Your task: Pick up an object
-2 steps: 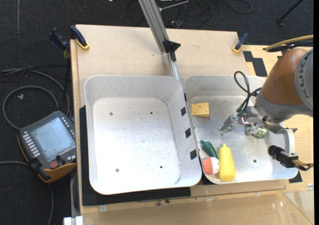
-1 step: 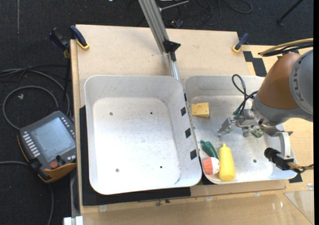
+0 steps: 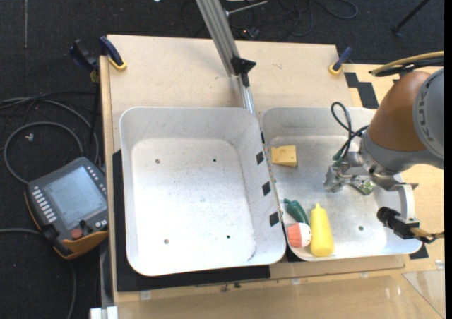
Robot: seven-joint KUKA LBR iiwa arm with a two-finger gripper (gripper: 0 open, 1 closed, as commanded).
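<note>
The right bin (image 3: 311,127) holds three objects. A yellow sponge-like block (image 3: 284,155) lies near its left wall. At the bin's front lie a yellow bottle (image 3: 321,231) and, touching it on the left, a green-handled piece with a red and white end (image 3: 297,224). My gripper (image 3: 339,179) hangs over the bin's middle right, pointing down at the bare floor. It is to the right of the block and above the bottle in the picture, apart from both. I see nothing held in it.
The left bin (image 3: 134,141) sits beside the right one, sharing a raised divider (image 3: 267,183). A slanted metal pole (image 3: 219,28) ends at the bins' back junction. Clamps (image 3: 113,53) mark the bench's back corners. A teach pendant (image 3: 67,205) lies on the floor at left.
</note>
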